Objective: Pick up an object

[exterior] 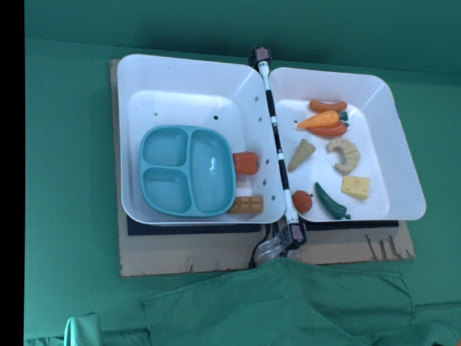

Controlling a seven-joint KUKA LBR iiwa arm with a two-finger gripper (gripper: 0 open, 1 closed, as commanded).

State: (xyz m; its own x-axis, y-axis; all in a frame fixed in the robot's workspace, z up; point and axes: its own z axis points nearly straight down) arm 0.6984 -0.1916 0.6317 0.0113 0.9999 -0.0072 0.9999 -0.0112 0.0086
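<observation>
Two white bins (252,99) were set side by side on cardboard (180,254), which was laid over green cloth (72,157).

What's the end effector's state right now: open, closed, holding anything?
End effector: cannot be told. The carrot, cheese wedge and green chili pepper all lie in the right bin.

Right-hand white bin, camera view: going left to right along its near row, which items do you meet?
Small red-orange round tomato toy → dark green curved pepper toy → yellow wedge of toy cheese with holes.
</observation>
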